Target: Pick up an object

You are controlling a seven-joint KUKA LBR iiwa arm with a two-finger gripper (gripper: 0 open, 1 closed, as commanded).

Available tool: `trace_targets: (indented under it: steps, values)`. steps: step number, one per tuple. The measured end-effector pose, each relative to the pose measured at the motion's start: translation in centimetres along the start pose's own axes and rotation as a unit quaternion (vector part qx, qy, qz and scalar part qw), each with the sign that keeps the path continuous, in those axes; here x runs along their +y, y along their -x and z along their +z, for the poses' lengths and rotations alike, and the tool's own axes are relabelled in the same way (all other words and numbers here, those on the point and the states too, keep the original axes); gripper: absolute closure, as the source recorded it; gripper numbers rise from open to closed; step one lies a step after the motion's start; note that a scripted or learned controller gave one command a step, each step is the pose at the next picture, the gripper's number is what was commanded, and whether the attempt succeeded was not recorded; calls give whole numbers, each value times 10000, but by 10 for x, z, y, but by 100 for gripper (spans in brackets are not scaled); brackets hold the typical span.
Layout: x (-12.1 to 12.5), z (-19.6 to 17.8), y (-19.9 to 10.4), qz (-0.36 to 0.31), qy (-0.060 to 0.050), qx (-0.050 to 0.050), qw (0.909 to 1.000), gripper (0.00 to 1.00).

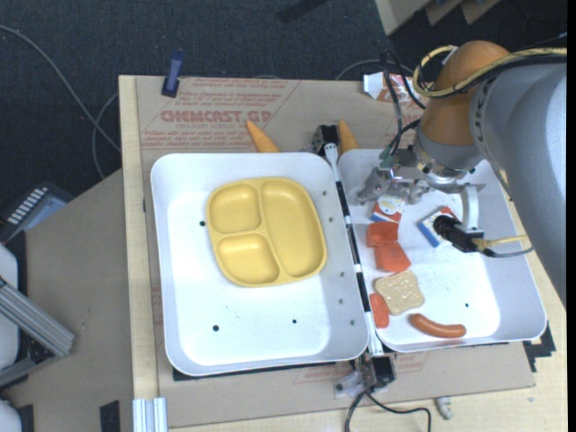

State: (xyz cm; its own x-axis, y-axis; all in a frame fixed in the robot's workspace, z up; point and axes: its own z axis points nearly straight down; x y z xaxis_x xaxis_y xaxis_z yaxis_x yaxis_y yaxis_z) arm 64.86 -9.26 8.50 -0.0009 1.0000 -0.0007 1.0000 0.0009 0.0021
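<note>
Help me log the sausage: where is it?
The sausage lies near the front edge of the right bin, just below the cracker.

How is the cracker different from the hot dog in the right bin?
The cracker is tan, flat and roughly square with a speckled face; the hot dog is orange-red, round-bodied and long. The cracker lies nearer the divider between the bins, the hot dog closer to the right bin's front edge. Both are toy food, lying loose on the bin floor, apart from the claw.
</note>
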Motion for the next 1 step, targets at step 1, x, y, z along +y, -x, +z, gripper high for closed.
trace_targets:
  steps: [1]
  values:
    - [0,-10,0,-2,12,-3,10000,100]
